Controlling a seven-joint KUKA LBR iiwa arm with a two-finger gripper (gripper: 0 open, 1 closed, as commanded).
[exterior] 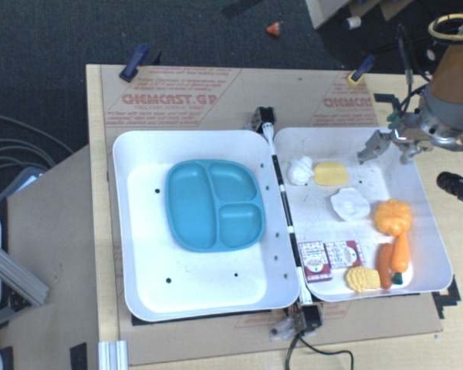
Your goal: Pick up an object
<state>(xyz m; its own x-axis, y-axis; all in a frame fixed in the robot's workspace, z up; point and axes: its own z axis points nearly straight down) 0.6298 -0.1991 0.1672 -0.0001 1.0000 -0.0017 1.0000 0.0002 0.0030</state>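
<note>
The right bin [420, 177] holds several small items: a white crumpled piece [299, 170], a yellow block [331, 173], a white lump [349, 203], an orange pepper [392, 216], a carrot [400, 253], a corn cob [362, 278] and a printed red-and-white packet [329, 257]. My gripper [389, 148] hangs over the bin's far right part, up and to the right of the yellow block. Its fingers [370, 146] are spread open with nothing between them.
The left bin [139, 268] carries a blue divided plate [214, 204]. A black divider [282, 199] runs between the bins. Blue clamps [135, 62] sit on the board's far edge. Cables [15, 153] lie at the left.
</note>
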